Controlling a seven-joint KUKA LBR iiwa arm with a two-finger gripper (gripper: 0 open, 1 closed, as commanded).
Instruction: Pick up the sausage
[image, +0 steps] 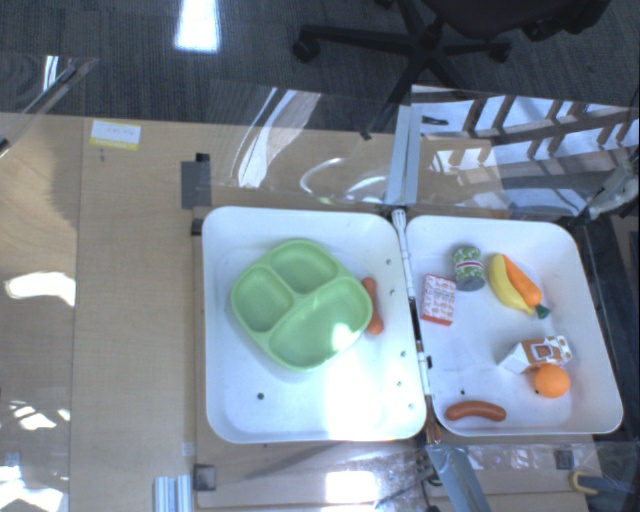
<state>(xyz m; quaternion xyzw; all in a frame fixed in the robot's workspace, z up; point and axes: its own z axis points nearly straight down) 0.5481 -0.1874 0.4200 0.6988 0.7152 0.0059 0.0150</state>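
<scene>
The sausage (475, 410) is a reddish-brown link lying flat near the front edge of the right bin (590, 330), left of its middle. It lies apart from the other items there. A second reddish piece (372, 304), half hidden, lies against the right rim of the green plate in the left bin.
The right bin also holds a small can (467, 267), a banana (504, 285), a carrot (524, 284), a red-and-white packet (439, 299), a small carton (541, 352) and an orange (551, 381). A green divided plate (299, 302) sits in the left bin (300, 405).
</scene>
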